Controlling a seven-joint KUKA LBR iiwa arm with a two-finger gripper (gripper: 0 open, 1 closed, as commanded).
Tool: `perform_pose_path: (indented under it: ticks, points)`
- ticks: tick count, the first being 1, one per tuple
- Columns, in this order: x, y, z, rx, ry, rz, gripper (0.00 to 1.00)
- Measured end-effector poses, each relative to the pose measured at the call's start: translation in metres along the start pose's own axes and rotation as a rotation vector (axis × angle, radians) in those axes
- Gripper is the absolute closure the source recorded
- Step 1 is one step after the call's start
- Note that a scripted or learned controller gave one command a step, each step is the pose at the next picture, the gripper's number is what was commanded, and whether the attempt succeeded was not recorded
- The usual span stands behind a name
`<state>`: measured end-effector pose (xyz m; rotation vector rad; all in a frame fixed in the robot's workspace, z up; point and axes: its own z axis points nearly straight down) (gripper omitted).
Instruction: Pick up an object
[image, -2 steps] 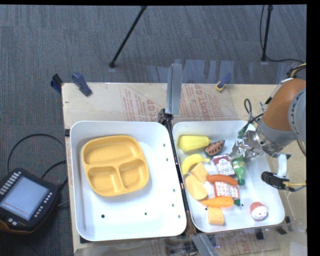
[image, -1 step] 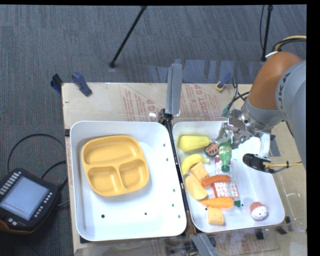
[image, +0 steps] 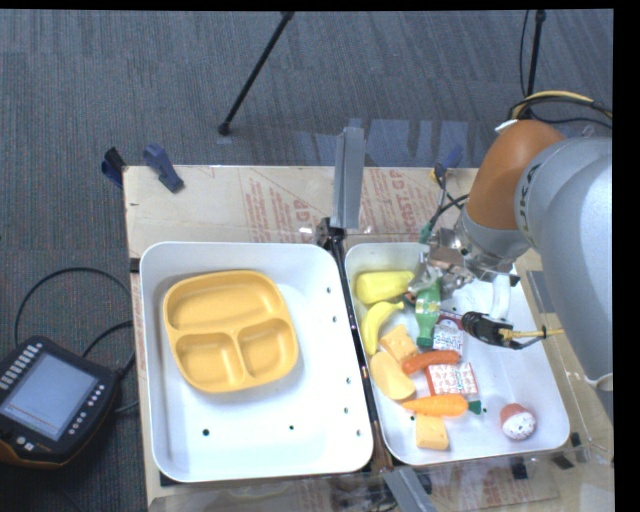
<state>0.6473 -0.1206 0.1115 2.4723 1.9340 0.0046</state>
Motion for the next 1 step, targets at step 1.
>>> perform_pose_path:
  ticks: [1]
  points:
    - [0.0594,-0.02,-0.0765,0.003,0.001,-0.171,1.0]
